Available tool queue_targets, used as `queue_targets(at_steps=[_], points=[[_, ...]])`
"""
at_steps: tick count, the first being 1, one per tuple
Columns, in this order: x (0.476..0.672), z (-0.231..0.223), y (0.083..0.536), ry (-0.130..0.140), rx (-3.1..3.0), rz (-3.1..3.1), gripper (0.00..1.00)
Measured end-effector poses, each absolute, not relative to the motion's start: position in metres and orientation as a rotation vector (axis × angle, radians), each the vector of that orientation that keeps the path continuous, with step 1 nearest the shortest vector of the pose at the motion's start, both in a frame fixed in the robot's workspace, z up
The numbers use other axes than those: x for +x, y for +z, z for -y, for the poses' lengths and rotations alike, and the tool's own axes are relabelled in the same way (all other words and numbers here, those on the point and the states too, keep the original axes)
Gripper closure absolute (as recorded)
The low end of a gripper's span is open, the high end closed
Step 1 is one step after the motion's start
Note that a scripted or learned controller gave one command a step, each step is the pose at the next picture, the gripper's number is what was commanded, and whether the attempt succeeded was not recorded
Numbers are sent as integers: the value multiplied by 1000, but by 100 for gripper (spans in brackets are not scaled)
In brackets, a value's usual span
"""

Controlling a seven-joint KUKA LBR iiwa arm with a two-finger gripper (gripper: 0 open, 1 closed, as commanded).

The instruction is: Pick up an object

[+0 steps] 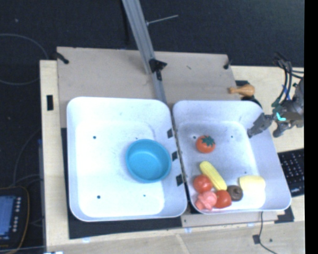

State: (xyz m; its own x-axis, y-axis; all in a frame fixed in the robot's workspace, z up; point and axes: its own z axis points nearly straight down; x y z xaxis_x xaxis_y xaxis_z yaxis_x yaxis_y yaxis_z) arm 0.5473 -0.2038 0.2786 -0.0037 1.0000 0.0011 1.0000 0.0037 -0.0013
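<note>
Camera view shows my tool point(269, 127) at the right bin's point(265, 157) upper right rim, fingers spread wide and holding nothing. The toy tomato point(205, 144) sits alone mid-bin, well apart from it. The banana point(213, 175) and others crowd the bottom corner, so I think a grab there could slip or catch two.

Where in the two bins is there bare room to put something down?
Left bin: bare floor all round the blue bowl. Right bin: free between the lone tomato and the far wall. Crowded along its near edge, by the banana.
</note>
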Motion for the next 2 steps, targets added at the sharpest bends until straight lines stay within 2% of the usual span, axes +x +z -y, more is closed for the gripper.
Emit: queue_targets(at_steps=[1,2], points=[[548,204,281,-3,-2218,2227,0],[549,210,216,9,-2221,2219,0]])
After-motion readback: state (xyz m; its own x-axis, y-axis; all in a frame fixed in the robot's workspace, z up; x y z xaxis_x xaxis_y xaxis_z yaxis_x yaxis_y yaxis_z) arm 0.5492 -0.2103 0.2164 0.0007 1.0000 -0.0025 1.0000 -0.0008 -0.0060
